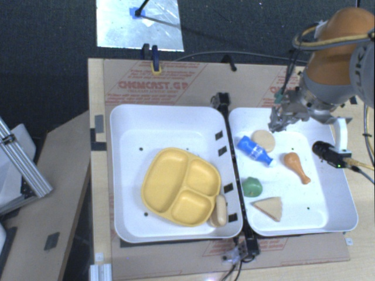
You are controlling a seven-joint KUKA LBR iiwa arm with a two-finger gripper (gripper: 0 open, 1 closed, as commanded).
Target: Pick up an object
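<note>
In the right bin (334, 215) lie a blue bottle (254, 151), a round tan cookie (263, 140), an orange drumstick (297, 167), a green ball-like piece (252, 186) and a tan wedge of bread (269, 208). My gripper (279, 123) hangs over the back of that bin, just above and right of the cookie, close to the blue bottle. It is dark and small in the camera view. Nothing shows between its tips.
The left bin (129, 133) holds a yellow compartment tray (180, 186) with a beige bun-like piece (220, 210) at its right corner. A black divider strip (231, 157) runs between the bins. A black cable plug (328, 153) hangs over the right bin's right side.
</note>
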